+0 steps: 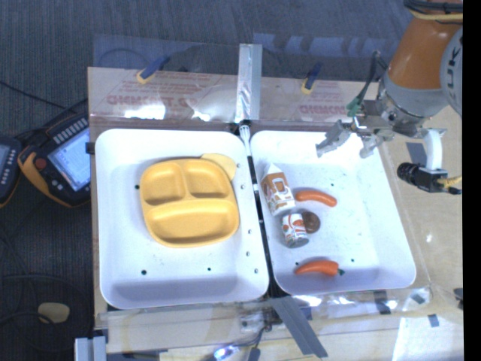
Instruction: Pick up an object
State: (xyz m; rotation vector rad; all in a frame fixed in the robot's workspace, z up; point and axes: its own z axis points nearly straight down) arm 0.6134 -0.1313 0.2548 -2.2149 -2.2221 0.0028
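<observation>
1. 2 white bins sit side by side on the bench, seen from above at a slant: the left bin (pixel 120 277) and the right bin (pixel 376 224), their inner rims touching along the middle.
2. 1 yellow tray (pixel 189 201) with 3 compartments lies in the left bin, with a second yellow piece (pixel 222 162) peeking out from under its upper right corner.
3. 4 small things lie in the right bin: a carton (pixel 276 192) with orange and white print just beside the inner rim, a can (pixel 295 229) on its side touching the carton's lower end, and 2 orange carrots.
4. The upper carrot (pixel 316 197) lies just right of the carton; the lower carrot (pixel 319 268) lies near the bin's front wall, apart from the can.
5. The arm (pixel 425 55) reaches in from the right, its orange band above the wrist, over the right bin's far right corner.
6. The gripper (pixel 345 138) hangs over the bin's upper part, well apart from the carton, the can and both carrots; its 2 fingers (pixel 329 141) are spread wide, with nothing between them.
7. A handheld controller (pixel 58 162) with a lit screen lies on the floor left of the bench.
</observation>
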